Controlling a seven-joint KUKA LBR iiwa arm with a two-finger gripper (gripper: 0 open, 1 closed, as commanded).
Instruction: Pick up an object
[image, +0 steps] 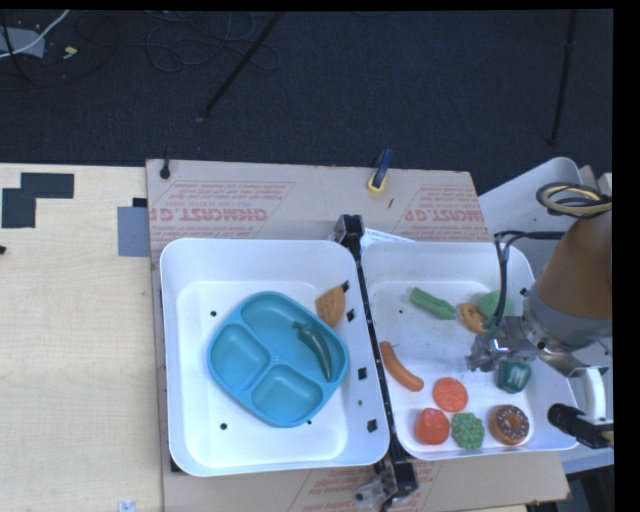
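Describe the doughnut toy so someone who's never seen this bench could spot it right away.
Look in the right white bin, along its near edge. The doughnut is the rightmost of three toys there, beside a bumpy green piece. Alone among them, it is a brown ring with speckled icing.

the cardboard sheet (300, 205) under the two bins carries faint red printing, repeated twice along its far edge and upside down from this view. it seems to read "chemcast gp", though the letters are too pale to be sure. more red print at the sheet's near edge is unreadable.
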